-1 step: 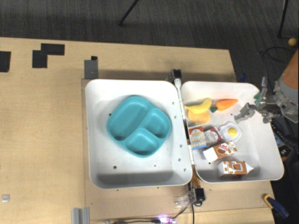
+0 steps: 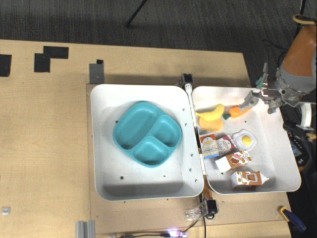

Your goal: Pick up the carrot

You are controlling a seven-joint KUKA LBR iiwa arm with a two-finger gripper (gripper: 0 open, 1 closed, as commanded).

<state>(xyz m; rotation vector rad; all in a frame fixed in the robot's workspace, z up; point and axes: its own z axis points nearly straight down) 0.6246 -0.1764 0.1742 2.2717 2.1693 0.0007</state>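
Although the gripper (image 2: pixel 249 101) is right at the carrot (image 2: pixel 237 111), which lies just below-left of it, I cannot tell its state, so lifting remains.

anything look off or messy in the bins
Nothing spilled or broken. The right bin is crowded: carrot, banana and small packets jumbled at mixed angles, one carton lying flat. The teal plate sits skewed in the left bin.
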